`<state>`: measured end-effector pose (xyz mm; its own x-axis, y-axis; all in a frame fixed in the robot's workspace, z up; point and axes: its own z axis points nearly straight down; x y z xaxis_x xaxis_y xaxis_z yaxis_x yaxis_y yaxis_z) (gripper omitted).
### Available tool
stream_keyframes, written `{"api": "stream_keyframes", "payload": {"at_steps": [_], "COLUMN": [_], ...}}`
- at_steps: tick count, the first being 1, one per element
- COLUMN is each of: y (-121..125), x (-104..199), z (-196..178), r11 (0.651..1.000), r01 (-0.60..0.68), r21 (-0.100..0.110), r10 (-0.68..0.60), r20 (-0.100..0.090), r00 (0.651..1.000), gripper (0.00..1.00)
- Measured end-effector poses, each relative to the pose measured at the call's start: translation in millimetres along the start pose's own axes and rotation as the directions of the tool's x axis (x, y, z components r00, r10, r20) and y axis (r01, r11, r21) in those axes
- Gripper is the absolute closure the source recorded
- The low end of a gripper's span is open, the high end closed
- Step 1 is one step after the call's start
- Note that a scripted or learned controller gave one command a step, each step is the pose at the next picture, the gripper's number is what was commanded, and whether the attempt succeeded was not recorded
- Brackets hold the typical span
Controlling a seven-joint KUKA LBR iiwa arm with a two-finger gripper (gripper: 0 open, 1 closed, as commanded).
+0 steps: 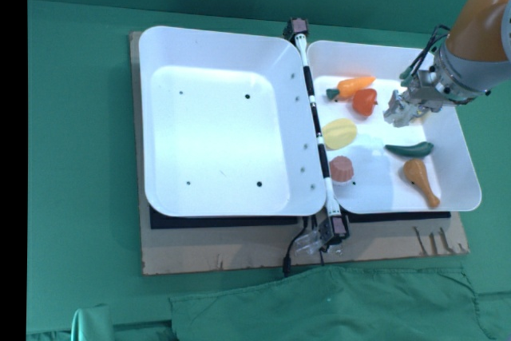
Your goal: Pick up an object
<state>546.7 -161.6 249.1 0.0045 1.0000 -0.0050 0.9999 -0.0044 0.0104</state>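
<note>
Looking down on the gripper (403, 109), hanging above the right bin (467, 172) toward its 2 o'clock corner, with nothing visibly in its grasp. Not being able to tell whether apart or together from this slant.

Judging the green chilli (409, 148) the likeliest pick, lying just at 6 o'clock of the gripper on the bin floor, near but apart from the brown gourd (421, 180) at its 5 o'clock. Seeing also the red pepper (365, 101) just at 9 o'clock of the gripper, with the carrot (355, 84) beside it.

Reading the chilli's long axis as running roughly 9 to 3 o'clock, the thin tip seeming to point toward 9, the fatter end toward 3.

Doing this step well probably meaning: shifting toward 6 o'clock until centred over the chilli's thick middle, turning the wrist for closing across the narrow width, along the 12-to-6 line, descending straight and low, and avoiding nudging the gourd.
</note>
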Motion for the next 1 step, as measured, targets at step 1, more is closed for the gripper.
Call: {"api": "stream_keyframes", "payload": {"at_steps": [1], "y": [2.1], "x": [-11.8], "z": [-52.8], "r11": [1.0], "r01": [0.0], "r21": [-0.001], "r10": [0.0], "r20": [0.0], "r00": [1.0], "gripper": [1.0]}}
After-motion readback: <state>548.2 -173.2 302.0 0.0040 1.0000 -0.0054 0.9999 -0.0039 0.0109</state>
